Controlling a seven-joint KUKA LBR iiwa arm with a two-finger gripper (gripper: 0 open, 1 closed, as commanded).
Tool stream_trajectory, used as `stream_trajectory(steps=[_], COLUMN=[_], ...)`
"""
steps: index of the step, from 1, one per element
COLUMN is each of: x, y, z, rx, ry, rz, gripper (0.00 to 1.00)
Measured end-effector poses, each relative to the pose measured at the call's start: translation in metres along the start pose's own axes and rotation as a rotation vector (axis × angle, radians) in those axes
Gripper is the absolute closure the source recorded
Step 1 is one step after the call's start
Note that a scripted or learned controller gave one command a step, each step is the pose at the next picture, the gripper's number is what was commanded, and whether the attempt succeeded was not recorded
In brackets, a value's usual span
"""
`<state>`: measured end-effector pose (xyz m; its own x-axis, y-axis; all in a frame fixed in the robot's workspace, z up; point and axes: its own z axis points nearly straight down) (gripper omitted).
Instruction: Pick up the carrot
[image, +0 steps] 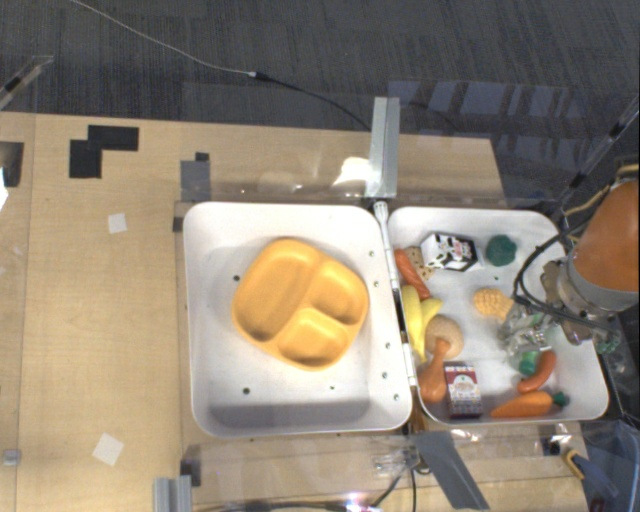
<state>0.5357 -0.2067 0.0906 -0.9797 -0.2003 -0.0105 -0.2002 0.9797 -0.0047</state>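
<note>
Carrot (521, 405) lying flat at the right bin's (470, 421) near wall, toward its right corner | arm reaching in over that bin's right edge, orange band uppermost | gripper (527, 333) low inside the bin, just above carrot, apart from it | pincer state: cannot tell

My hand (528, 335) hung low in the right bin (470, 222), just above the carrot (522, 405) lying along the bin's near wall. A second orange piece (538, 370) lay tilted just above the carrot, touching or nearly so, crowding it from the far side. Left of the carrot stood a small red box (461, 388), with a bare strip of bin floor between them. Farther left of the carrot, a chicken leg (438, 358) and banana (418, 318) packed the bin's left wall. Open floor lay beyond the carrot, around the corn (489, 301).
</note>
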Motion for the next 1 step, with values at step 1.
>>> stream_trajectory(steps=[1], x=[-0.0298], y=[0.0454], z=[-0.0319], rx=[-0.002], ry=[-0.001], rz=[0.207], gripper=[1.0])
